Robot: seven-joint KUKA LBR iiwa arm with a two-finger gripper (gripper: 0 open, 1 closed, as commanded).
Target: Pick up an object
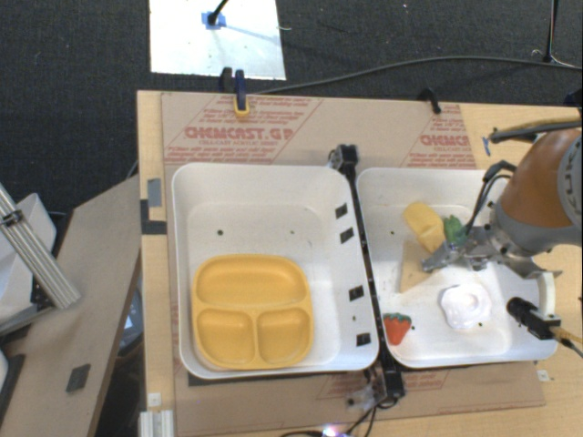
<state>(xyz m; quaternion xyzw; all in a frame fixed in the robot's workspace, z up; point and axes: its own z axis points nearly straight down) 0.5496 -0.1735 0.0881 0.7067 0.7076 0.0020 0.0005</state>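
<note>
**Grey metal jaws low over the right bin**

Grey metal is seen where the jaws (444, 255) are lowered into the right bin (383, 198), beside a green object (453, 227) and a yellow block (424, 223). Whether the jaws are parted or closed cannot be told, and nothing can be made out held between them. A pale tan wedge (412, 277) lies just below the tip, on the bin floor. A white crumpled object (464, 307) is found nearer the front of the same bin, under the arm's wrist. A red strawberry-like toy (397, 327) with a green top rests in the front left corner of that bin, against the dividing wall. The arm (547, 194), grey with an orange band, is seen entering from the right. In the left bin (264, 185), a yellow three-compartment tray (254, 310) is placed toward the front. Both bins are carried on a tabletop (301, 121) covered with brown printed board.
</note>
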